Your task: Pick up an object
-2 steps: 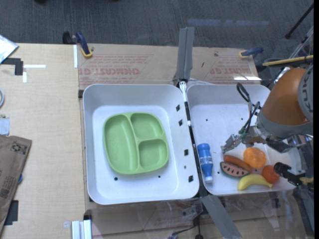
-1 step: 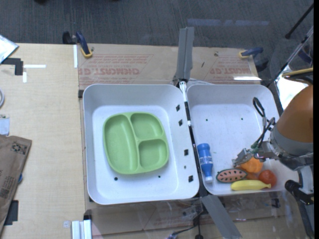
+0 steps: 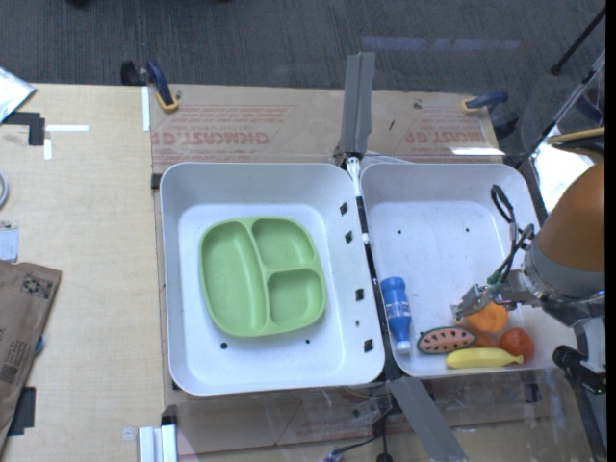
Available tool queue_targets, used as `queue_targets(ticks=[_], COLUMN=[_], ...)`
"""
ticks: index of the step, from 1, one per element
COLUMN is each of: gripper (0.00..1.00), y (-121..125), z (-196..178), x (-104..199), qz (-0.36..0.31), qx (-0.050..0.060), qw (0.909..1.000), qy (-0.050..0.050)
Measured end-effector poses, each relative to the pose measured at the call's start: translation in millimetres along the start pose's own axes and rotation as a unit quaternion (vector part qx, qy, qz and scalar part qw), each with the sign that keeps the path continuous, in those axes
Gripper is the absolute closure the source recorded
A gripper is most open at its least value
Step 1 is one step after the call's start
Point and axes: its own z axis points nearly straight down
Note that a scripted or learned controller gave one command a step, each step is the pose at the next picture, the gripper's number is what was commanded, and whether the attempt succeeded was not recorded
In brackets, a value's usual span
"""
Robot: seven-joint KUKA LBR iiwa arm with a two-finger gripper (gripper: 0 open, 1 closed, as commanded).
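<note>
Left bin (image 3: 183, 258) carries the green divided plate (image 3: 262, 275). Right of the plate, across the divider, in the right bin (image 3: 433, 200): a blue bottle (image 3: 396, 312), then a watermelon slice (image 3: 447, 339), a banana (image 3: 483, 358), a tomato (image 3: 517, 342). The gripper (image 3: 475, 302) sits low on an orange fruit (image 3: 489, 319); jaw state, cannot tell.

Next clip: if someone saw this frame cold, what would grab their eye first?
Probably the green divided plate, lying alone in the left bin. Next, the colourful cluster at the near edge of the right bin: a blue bottle against the divider, a watermelon slice, a banana, a tomato and an orange piece. The gripper hangs right over that cluster.
</note>
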Motion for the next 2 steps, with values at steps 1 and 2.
queue_targets(ticks=[1,2], gripper=[1.0,1.0], y=[5,29], z=[-101,-115], x=[61,118], qz=[0.034,0.053], qx=[0.001,0.001], qw=[0.9994,0.9986], qy=[-0.001,-0.001])
